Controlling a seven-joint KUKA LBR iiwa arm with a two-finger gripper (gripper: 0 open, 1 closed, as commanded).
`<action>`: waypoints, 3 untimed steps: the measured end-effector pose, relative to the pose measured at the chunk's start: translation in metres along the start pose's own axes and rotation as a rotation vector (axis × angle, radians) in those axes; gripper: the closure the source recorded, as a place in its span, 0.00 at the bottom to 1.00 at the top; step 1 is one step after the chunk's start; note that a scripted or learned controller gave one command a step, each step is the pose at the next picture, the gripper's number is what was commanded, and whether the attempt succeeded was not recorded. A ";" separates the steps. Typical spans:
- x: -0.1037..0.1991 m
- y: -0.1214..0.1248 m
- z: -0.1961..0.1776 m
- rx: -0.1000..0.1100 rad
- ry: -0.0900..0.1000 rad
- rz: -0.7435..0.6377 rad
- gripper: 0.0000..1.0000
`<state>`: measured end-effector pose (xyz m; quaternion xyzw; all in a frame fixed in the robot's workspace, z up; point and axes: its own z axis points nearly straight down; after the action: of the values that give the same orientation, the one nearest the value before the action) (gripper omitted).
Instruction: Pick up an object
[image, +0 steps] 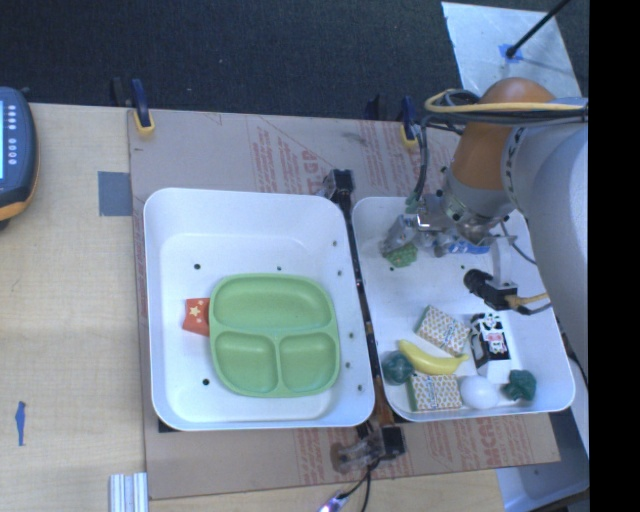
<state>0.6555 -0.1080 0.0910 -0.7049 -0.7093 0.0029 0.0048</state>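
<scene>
A robotics lab: 2 white bins (160, 300) clamped on a cardboard-covered bench (70, 300), with a grey arm (540, 160) overhead.

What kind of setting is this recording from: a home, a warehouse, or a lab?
Most likely a robotics lab bench. Two white bins sit side by side on a cardboard sheet clamped to a wooden table. Toy items such as a banana fill the right bin, and the gripper reaches into it.
</scene>
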 end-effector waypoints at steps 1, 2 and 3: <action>-0.004 0.001 -0.014 -0.009 -0.005 -0.001 1.00; 0.094 -0.037 -0.106 -0.016 0.002 -0.007 1.00; 0.006 -0.068 -0.065 -0.003 -0.005 0.009 1.00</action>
<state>0.5885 -0.1025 0.1563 -0.7082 -0.7060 0.0040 0.0019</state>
